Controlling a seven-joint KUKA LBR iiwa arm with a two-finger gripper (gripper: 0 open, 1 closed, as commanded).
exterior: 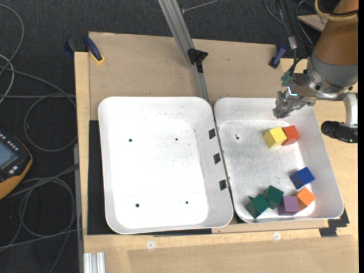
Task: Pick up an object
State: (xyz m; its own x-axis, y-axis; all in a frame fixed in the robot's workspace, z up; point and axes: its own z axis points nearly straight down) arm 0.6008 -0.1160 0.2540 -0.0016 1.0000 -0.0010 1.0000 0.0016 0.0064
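- The gripper [282, 108] hangs over the right bin [244, 152], just above the yellow block [274, 136], likely lining up a grab.
- I cannot tell its grip state; nothing visibly held.

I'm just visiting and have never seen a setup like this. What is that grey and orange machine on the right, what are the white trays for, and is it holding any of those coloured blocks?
You are looking down at a slant from one fixed camera above a wooden bench. The grey and orange machine is a robot arm reaching in from the right. At its end is the tool, the part meant to grasp things; it hovers over the far edge of the right bin.

That bin holds small coloured blocks: a yellow block touching a red block near the tool, and a blue block, orange block, purple block and two green blocks along the near edge.

The left bin sits beside it. No block shows between the tool's fingers.
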